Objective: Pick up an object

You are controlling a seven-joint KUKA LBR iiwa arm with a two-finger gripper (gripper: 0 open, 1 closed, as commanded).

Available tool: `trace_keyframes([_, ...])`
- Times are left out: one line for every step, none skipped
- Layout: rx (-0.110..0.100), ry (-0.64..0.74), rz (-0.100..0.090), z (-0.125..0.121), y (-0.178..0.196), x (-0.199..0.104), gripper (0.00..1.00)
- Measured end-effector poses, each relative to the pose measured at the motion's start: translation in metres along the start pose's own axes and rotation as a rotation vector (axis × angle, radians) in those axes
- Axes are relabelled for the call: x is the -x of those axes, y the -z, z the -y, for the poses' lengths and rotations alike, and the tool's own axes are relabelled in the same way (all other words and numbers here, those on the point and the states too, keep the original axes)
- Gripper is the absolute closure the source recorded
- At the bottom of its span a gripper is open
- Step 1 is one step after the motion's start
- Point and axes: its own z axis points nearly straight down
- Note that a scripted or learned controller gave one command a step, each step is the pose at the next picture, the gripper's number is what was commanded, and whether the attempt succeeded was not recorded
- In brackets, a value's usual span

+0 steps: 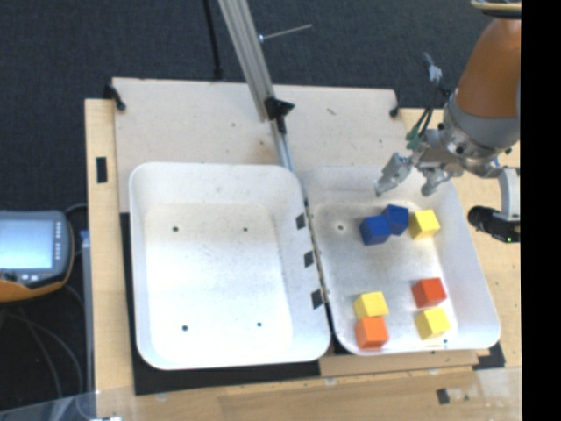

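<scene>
- No readable writing is showing anywhere on the bench (219,117) or bins.
- The arm (489,68) is reaching in, cut off at the frame's right side.
- The right bin (478,274) is holding all the blocks.
- The gripper (414,181) is hanging open and empty over the bin's far edge.
- The blue block (383,224) is lying just below the gripper, touching a yellow block (424,224).
- Two more yellow and two orange blocks are sitting nearer, their faces blurred.

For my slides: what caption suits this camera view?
Gripper open above right white bin holding blue, yellow, red and orange cubes.
</scene>
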Motion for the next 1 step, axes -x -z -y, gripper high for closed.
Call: trace_keyframes([0.0,0.0,0.0,0.0,0.0,0.0,0.0])
